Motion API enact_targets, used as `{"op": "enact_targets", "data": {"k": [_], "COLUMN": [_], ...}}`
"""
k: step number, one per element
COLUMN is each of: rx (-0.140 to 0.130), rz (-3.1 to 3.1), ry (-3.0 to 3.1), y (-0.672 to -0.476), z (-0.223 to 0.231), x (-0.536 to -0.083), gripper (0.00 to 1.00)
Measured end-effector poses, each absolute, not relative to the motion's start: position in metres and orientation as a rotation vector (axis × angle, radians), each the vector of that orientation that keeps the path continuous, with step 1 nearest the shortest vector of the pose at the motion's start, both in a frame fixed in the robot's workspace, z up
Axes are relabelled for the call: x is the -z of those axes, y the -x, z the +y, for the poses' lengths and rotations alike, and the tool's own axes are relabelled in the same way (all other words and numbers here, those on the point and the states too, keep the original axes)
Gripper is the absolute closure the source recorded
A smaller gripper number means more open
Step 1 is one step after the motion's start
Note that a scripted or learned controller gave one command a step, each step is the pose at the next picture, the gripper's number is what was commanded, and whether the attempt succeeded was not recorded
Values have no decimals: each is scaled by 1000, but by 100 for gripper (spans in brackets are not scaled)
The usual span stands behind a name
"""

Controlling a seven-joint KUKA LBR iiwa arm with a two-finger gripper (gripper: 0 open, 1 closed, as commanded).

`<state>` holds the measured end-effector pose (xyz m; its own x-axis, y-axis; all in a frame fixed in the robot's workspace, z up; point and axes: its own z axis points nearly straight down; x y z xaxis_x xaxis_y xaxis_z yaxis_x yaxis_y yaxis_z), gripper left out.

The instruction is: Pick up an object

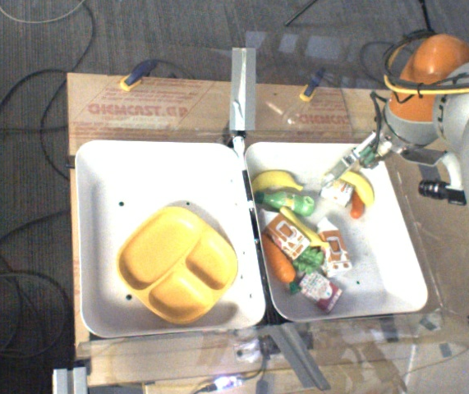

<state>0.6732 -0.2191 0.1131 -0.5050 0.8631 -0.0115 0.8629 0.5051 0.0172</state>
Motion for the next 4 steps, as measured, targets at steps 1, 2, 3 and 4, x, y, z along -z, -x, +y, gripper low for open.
{"op": "enact_targets", "data": {"k": [1, 2, 3, 4], "rx": [0, 4, 13, 4], "rz": [2673, 2737, 2942, 2931], "ry": [-1643, -1561, -1086, -1079], "y": [-669, -669, -661, -666], "z": [-224, -211, -214, -211], "x": [-160, -92, -91, -106], "gripper": [0, 0, 0, 100]}}
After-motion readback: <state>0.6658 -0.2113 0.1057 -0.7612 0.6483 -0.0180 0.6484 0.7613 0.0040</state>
